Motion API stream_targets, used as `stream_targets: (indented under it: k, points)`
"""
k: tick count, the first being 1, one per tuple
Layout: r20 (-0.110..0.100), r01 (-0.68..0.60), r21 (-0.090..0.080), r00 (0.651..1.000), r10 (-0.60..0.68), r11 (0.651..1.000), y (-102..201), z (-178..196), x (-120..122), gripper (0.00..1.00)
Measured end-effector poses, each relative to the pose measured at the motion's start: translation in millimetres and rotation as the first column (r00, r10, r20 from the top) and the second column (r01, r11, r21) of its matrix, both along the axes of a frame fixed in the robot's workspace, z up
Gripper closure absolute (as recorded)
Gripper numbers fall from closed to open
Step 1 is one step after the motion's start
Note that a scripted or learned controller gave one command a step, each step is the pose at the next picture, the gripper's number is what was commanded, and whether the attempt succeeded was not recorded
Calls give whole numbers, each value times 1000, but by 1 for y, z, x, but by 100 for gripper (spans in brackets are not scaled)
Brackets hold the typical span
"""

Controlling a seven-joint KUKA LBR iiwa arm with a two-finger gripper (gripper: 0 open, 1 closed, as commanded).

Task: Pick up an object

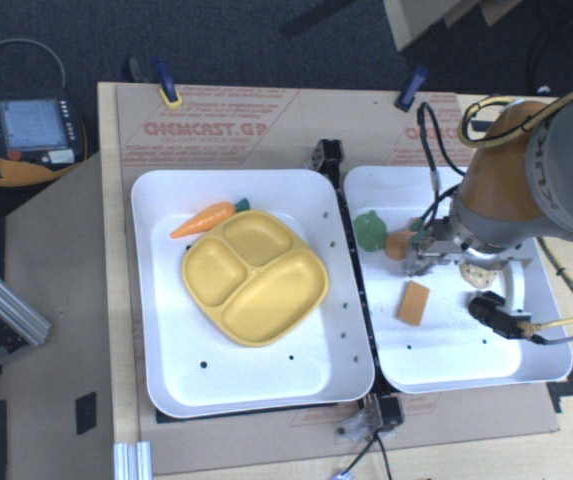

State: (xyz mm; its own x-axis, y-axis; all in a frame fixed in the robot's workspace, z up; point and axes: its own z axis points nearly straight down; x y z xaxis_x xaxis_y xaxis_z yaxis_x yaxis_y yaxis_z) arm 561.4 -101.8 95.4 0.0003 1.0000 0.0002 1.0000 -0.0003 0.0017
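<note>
The arm's gripper [428,251] sits low in the right bin [466,368], too hidden under the wrist to tell its state. Nearest candidate: small orange block [413,303], just below-left of the gripper, lying free on the bin floor. It looks light, rigid, probably plastic or foam; best pinched across its short flat sides. A green piece [370,230] lies left of the gripper.
</note>
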Motion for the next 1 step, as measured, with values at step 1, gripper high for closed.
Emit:
stream_targets:
  k: [1]
  points:
    - [3, -1, -2, 1000, 1, 1000, -1, 61, -5, 100]
